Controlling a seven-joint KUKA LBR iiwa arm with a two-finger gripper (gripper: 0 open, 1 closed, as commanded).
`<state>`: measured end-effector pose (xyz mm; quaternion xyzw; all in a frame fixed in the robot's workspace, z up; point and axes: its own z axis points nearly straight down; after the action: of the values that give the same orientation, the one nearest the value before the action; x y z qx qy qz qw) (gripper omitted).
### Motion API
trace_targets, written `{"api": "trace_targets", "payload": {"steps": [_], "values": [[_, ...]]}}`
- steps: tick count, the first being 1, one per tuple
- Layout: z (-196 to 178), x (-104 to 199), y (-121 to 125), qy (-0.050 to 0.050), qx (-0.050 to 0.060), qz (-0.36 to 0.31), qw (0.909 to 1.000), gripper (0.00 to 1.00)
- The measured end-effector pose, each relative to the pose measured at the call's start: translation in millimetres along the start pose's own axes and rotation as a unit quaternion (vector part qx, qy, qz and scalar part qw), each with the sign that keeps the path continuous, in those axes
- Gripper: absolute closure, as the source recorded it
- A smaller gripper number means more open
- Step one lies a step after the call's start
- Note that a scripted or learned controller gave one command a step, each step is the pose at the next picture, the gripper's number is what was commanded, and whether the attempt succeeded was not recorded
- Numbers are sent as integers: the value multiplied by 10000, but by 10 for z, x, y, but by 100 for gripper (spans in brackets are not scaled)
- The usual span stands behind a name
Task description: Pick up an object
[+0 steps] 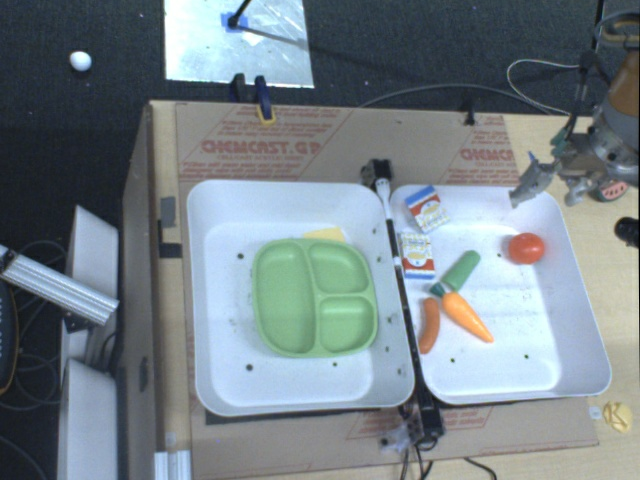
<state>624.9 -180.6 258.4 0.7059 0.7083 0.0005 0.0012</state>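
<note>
a: where's the arm rn?

b: the grey two-finger gripper (pixel 548 180) sits up past the top-right corner of the shallow white right-hand bin (pixel 575 268), above the rim, not over any item. the fingers look spread some, nothing between them. prob parked there so the camera gets a clear look at the contents before a pick.

a: what's in that bin?

b: everything's placed w/ respect to the round red tomato toy (pixel 526 248), which is nearest the gripper, just below-left of it. left of the tomato lies a green stick-shaped toy (pixel 459 269), tilted, its lower end touching an orange plastic carrot (pixel 466 314). a smaller orange-red carrot-shaped piece (pixel 429 325) is further left, near the divider. two small white printed cartons, one (pixel 425 208) up-left of the tomato and one (pixel 416 254) far left of it.

a: and the other bin?

b: the white left-hand bin (pixel 225 268), well left of the tomato, holds a light green compartment tray (pixel 314 297) w/ a yellow flat piece (pixel 326 235) peeking out behind it.

a: best target?

b: prob the tomato: it stands apart from the rest, so fingers can close w/o bumping neighbours. it's round tho, could roll away.
</note>
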Motion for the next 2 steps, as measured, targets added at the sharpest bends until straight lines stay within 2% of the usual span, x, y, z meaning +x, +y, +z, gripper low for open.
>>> {"api": "trace_targets", "payload": {"steps": [1, 2], "values": [[1352, 106, 329, 9, 21, -10, 10000, 0], [1740, -87, 435, -1, 1, 8, 10000, 0]]}}
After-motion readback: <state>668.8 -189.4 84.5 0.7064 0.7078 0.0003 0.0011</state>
